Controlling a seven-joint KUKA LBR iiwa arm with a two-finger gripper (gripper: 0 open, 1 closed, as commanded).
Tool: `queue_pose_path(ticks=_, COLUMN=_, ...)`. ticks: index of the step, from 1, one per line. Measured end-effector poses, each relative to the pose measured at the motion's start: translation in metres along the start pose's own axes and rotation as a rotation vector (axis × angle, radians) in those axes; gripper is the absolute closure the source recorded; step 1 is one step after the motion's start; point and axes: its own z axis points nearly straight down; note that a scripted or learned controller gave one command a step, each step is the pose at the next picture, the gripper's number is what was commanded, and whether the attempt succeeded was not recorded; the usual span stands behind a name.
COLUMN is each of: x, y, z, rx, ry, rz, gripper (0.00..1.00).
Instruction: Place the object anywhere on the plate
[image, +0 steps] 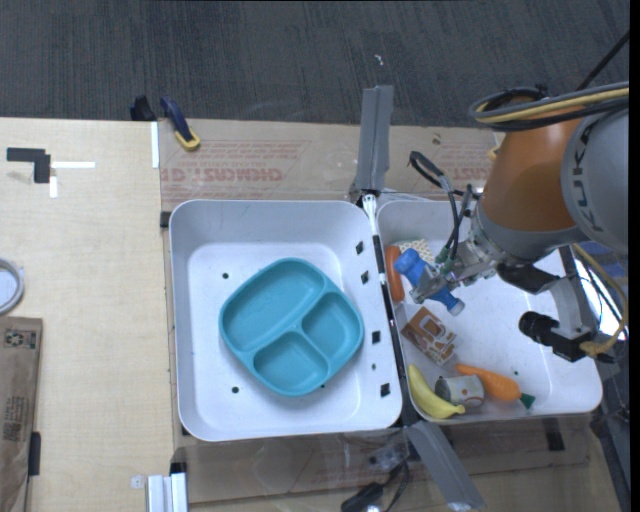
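Note:
A teal plate (290, 325) with three compartments lies in the middle of the left bin (185, 300), with nothing on it. The right bin (560, 370) holds several small items. A blue object (408, 266) lies near that bin's upper left, beside a slim orange piece (393, 278). My gripper (440, 288) is low in the right bin, right next to the blue object and partly over it. Whether it touches the blue object is hidden by the wrist.
Below the gripper lie a brown and white box (430, 335), a yellow banana (430, 395), a grey can (466, 392) and a carrot (490, 382). A grey divider post (374, 140) stands between the bins. The arm's orange band (530, 180) hangs over the right bin.

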Motion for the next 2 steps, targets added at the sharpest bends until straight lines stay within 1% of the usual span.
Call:
queue_pose_path(ticks=1, x=0.0462, y=0.0495, z=-0.0002, rx=-0.001, ry=-0.001, rz=-0.236, gripper=1.0)
queue_pose_path(ticks=2, x=0.0462, y=0.0495, z=-0.0004, rx=-0.001, ry=-0.001, rz=-0.237, gripper=0.0)
